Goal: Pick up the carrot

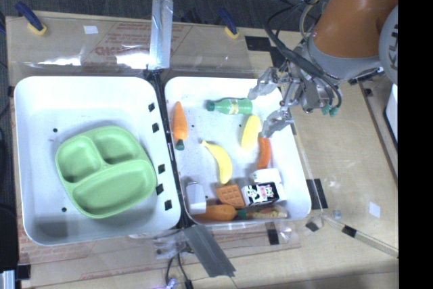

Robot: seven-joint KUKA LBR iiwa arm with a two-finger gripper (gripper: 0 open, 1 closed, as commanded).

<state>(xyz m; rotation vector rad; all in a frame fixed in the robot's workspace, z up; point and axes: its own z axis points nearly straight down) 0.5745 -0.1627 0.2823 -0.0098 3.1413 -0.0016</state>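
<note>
End effector (269, 103) open, empty, above right bin (298, 169): two carrots (178, 122) (264, 151), two bananas (220, 160) (249, 132), one bottle (229, 105).

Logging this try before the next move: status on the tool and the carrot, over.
Tool open, nothing in it, above right bin. Carrot flat by left wall, untouched. Green bottle lies between.

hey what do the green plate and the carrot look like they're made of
The green plate: likely molded plastic, judging by its uniform matte color and smooth rounded dividers forming three compartments. The carrot: probably toy plastic or rubber; even orange, smooth skin, dark stub end. The picture cannot confirm either.
</note>
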